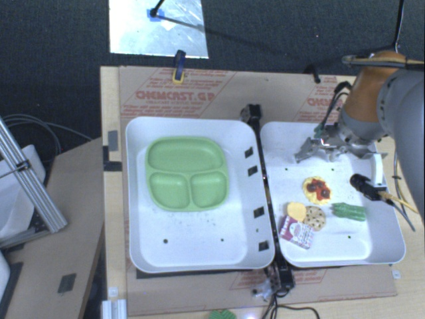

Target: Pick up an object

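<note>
Toy food lies in the lower half of the right bin (382, 244): a round yellow piece with a red topping (317, 189), a small yellow piece (296, 211) touching a speckled cookie (315, 218), a red-and-white packet (296, 233) just below those two, and a green vegetable piece (349, 211) to their right. The gripper (317, 153) hovers over the upper part of the same bin, above the topped piece in the view and clear of it. Its two grey fingers (303, 155) stand spread, with nothing between them. The left bin (139, 241) holds a green divided plate (186, 173).
</note>
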`<state>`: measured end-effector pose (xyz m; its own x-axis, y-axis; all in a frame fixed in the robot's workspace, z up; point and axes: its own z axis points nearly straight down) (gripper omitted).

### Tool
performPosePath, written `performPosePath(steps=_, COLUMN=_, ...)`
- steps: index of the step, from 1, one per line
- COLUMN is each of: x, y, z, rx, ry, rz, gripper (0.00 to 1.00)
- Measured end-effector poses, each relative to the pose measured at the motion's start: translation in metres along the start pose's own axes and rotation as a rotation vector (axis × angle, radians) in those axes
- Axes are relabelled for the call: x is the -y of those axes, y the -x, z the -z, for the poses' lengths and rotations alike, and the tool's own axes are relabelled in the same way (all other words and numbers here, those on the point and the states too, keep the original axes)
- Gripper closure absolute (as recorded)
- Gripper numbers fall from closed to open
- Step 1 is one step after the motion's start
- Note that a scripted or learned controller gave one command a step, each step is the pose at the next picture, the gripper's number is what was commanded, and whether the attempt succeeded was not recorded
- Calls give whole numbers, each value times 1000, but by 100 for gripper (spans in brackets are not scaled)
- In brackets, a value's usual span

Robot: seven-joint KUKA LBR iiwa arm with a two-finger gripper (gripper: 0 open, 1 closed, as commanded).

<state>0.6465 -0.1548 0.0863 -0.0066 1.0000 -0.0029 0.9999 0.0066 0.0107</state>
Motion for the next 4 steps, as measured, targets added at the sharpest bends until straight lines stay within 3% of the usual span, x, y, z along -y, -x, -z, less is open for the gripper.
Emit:
performPosePath(steps=1, x=-25, y=-10, z=32, rx=-2, ry=-5, rz=-1, gripper=0)
performPosePath(steps=2, x=43, y=29, z=-4, rx=-2, ry=-16, rz=-11, gripper=0)
performPosePath(steps=4, x=121, y=30, z=-1, rx=-4, ry=-13, rz=-7, gripper=0)
